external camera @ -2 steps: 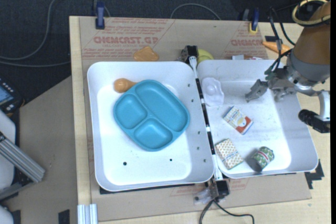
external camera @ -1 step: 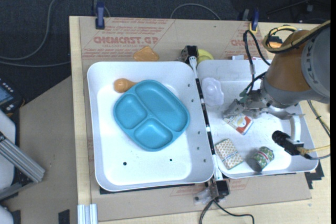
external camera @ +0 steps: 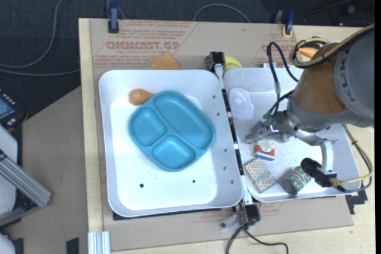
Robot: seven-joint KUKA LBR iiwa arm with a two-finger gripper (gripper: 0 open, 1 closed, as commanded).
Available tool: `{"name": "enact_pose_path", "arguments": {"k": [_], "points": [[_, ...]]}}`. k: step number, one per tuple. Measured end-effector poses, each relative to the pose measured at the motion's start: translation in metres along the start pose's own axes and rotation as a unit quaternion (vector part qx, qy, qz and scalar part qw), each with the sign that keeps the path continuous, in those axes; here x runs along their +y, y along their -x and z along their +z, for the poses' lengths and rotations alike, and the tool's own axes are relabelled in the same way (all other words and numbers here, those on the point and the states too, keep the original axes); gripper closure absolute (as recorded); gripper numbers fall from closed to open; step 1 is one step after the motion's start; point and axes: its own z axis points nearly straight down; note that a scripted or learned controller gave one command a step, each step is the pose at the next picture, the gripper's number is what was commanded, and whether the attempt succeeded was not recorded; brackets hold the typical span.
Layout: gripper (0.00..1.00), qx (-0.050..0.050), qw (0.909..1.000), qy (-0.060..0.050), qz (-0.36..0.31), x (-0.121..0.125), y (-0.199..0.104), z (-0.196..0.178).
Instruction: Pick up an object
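The arm comes in from the right and bends down over the right bin, its orange band sitting above the wrist, and the pincer is low among the small things there, which fits a machine hunting for something to lift. Whether its fingers are parted or pressed together I cannot tell from here; the metal at the tip is a tangle against the white floor, and I see nothing plainly caught in it. Just near of the tip lies a little red, white and blue packet, the likeliest candidate, I would judge, since it is closest. Nearer still is a patterned square pad, and to its right a dark green can lying tipped on its side; a clear plastic piece sits at the far left corner of that bin. The left bin holds a blue divided tray set at a slant, with an orange-tan lump touching its far left edge. Both bins rest side by side on a pale board clamped to the desk, with dark carpet and trailing cables beyond.
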Motion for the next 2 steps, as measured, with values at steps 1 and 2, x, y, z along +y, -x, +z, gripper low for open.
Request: {"name": "enact_pose_path", "arguments": {"k": [1,2], "points": [[1.00,0.000,1.0000,0.000,0.001,0.000,0.001,-0.008],[1.00,0.001,1.0000,0.005,-0.005,0.022,-0.083,-0.104]]}}
